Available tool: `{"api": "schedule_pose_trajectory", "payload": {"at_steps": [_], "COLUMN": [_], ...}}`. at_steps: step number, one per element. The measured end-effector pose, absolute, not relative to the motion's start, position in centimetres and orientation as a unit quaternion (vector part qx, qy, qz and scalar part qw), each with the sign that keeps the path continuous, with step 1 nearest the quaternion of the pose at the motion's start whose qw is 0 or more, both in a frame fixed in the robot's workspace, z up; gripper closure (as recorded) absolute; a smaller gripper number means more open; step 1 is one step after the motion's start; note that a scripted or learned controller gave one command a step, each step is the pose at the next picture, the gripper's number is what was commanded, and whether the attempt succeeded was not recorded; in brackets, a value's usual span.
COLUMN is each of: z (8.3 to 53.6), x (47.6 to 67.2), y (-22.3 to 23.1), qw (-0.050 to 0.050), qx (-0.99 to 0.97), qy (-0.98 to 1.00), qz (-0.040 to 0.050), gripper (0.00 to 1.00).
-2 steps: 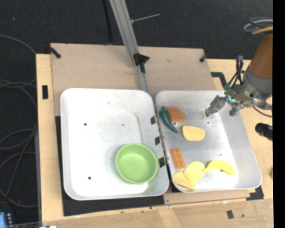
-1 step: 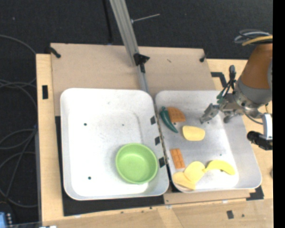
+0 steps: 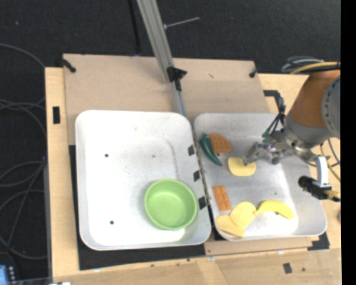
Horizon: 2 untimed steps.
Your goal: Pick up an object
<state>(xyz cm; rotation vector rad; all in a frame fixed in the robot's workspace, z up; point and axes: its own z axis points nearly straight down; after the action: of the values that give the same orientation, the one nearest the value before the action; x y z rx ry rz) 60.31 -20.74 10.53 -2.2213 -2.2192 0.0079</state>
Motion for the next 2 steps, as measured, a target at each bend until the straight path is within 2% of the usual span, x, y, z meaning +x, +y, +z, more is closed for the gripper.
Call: {"api": "schedule_pose_trajectory", "payload": {"at_steps": [1, 2], "z": [10.2, 11.4], "x": [60.3, 60.5], "y": [-20.9, -21.0], "qw": [-0.002, -0.003], "qx": [-0.708, -0.708], "qy": [-0.706, -0.706], "qz": [0.0012, -0.0002], "gripper": [0.0, 1.0]}}
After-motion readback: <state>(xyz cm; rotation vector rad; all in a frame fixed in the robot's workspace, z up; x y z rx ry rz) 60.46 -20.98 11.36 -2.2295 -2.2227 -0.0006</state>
